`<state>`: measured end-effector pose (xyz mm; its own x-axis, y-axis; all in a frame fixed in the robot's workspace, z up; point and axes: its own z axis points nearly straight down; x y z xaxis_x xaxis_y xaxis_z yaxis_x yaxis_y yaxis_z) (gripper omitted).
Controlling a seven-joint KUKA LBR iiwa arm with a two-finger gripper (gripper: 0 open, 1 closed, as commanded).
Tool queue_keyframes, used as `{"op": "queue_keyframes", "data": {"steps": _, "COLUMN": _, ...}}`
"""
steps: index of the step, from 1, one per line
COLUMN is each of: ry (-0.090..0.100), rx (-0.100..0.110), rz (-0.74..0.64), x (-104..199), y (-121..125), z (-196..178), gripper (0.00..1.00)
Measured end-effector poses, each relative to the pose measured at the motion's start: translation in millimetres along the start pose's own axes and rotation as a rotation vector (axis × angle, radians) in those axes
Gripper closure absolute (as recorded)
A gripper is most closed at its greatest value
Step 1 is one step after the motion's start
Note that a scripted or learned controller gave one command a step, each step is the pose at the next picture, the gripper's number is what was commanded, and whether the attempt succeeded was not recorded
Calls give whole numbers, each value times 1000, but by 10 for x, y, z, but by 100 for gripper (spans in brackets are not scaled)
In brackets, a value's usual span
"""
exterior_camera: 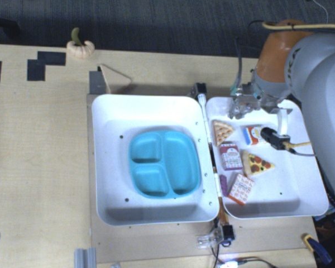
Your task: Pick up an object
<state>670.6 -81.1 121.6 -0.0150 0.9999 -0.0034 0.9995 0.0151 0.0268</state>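
On pale bench (39,166), white bins (109,108)

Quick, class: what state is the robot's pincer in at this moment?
Pincer: it sits over the far end of the right bin, near a pizza slice; open or shut cannot be told.

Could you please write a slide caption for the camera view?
Grey arm's pincer above the right white bin of toy pizza slices and small packets; sectioned blue plastic tray in the left white bin.
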Motion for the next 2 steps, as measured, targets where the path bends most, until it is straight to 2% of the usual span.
{"op": "queue_keyframes", "data": {"steps": 1, "ry": 0, "rx": 1, "rz": -1, "x": 2, "y": -1, "z": 2, "gripper": 0}}
{"op": "queue_keyframes", "data": {"steps": 2, "ry": 0, "rx": 6, "rz": 9, "x": -185, "y": -359, "z": 217, "gripper": 0}}
